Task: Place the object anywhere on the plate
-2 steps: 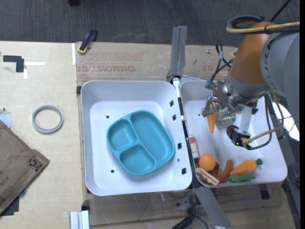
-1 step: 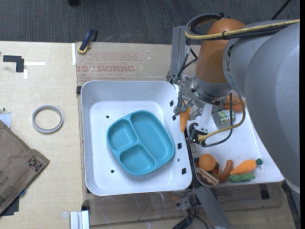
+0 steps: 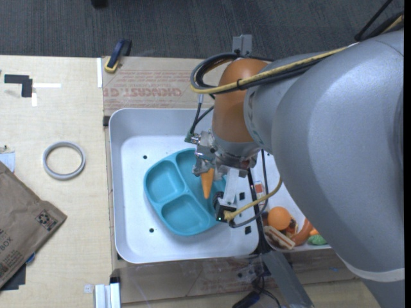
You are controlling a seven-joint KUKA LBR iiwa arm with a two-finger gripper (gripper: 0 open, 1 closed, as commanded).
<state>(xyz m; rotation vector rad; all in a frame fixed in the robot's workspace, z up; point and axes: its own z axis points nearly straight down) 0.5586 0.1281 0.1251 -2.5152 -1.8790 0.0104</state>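
A blue plate (image 3: 172, 196) with three compartments lies in the left white bin (image 3: 128, 172). My gripper (image 3: 207, 172) hangs over the plate's right compartment, pointing down. An orange carrot (image 3: 206, 183) sticks out below the fingers, upright with its tip toward the plate, and the fingers are shut on its top end. Whether the carrot's tip touches the plate is hidden by the angle.
The arm's grey body and orange band (image 3: 241, 101) cover the right side of the view. In the right bin lie an orange fruit (image 3: 280, 218), a hot-dog-like toy (image 3: 279, 238) and other small items. A tape ring (image 3: 63, 160) and a brown bag (image 3: 22, 226) rest on the bench at left.
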